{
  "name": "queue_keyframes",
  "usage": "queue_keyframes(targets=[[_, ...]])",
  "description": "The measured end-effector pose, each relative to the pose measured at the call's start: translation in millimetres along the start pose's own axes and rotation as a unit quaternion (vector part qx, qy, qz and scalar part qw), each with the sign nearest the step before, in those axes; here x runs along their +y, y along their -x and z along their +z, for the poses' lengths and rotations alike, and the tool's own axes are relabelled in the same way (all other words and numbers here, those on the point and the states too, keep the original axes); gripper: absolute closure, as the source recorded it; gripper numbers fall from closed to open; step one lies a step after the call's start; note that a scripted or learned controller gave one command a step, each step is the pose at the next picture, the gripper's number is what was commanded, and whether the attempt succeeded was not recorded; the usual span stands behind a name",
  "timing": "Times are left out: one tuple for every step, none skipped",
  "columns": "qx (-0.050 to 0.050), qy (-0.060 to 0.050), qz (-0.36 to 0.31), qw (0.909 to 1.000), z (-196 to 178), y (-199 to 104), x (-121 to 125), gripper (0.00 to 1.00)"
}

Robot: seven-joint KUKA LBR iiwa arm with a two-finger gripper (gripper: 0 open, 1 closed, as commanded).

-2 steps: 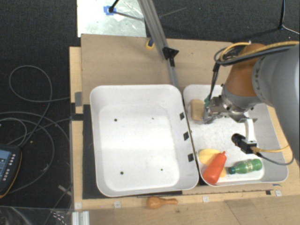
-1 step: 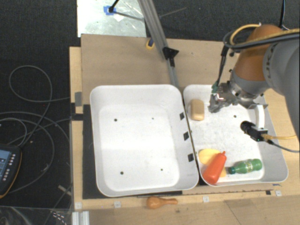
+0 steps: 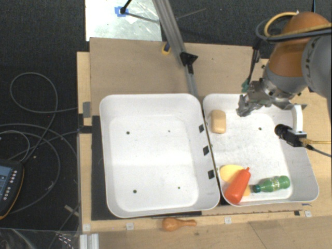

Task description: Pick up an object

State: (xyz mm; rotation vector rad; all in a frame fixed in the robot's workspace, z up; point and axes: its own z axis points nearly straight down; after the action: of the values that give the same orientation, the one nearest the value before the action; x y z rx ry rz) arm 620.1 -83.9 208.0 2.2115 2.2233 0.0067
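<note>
The gripper [image 3: 244, 109] hangs over the upper part of the right bin [image 3: 298, 188], in the frame's upper right; its grasp cannot be told. A tan block [image 3: 218, 122] lies just left of it. Lower down lie a yellow piece [image 3: 229, 171], an orange bottle [image 3: 238, 185] and a green bottle [image 3: 271, 184].

- A tan pear-shaped thing [image 3: 178, 223] lies on the bench's front edge.
- Black cables [image 3: 31, 113] loop on the dark floor.
- A handheld controller [image 3: 9, 187] lies far left.
</note>
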Motion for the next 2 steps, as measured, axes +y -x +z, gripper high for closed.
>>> queue_keyframes(targets=[[0.000, 0.000, 0.000, 1.0000, -47.9, 3.7, 9.3, 1.00], [0.001, -0.003, -0.002, 1.0000, -42.0, -38.3, -2.2, 1.00]])
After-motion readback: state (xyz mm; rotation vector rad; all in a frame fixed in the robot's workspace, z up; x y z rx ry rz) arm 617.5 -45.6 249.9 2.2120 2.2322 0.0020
